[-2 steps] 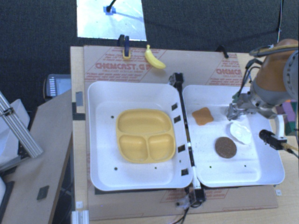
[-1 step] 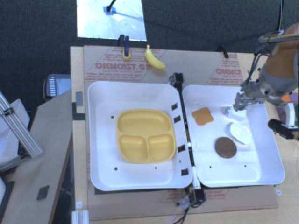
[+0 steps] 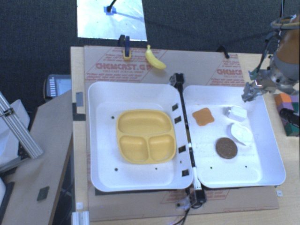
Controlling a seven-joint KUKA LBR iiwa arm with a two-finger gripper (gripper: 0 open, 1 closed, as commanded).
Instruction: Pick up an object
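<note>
The right bin point(image 3: 262, 172) holds an orange flat piece point(image 3: 203, 116), a brown round cookie-like disc point(image 3: 226, 148), a small white block point(image 3: 235, 112) and a white rounded piece point(image 3: 241, 133). The left bin point(image 3: 101, 125) holds a yellow divided tray point(image 3: 144, 136). My gripper point(image 3: 249, 93) hangs over the far right edge of the right bin, above and right of the small white block, with nothing visible between its fingers.
A yellow banana point(image 3: 154, 59) lies on the cardboard behind the bins, next to a yellow clamp point(image 3: 126, 48). A black hinge strip point(image 3: 183, 130) runs between the bins. Coloured blocks point(image 3: 287, 108) sit off the bench at right.
</note>
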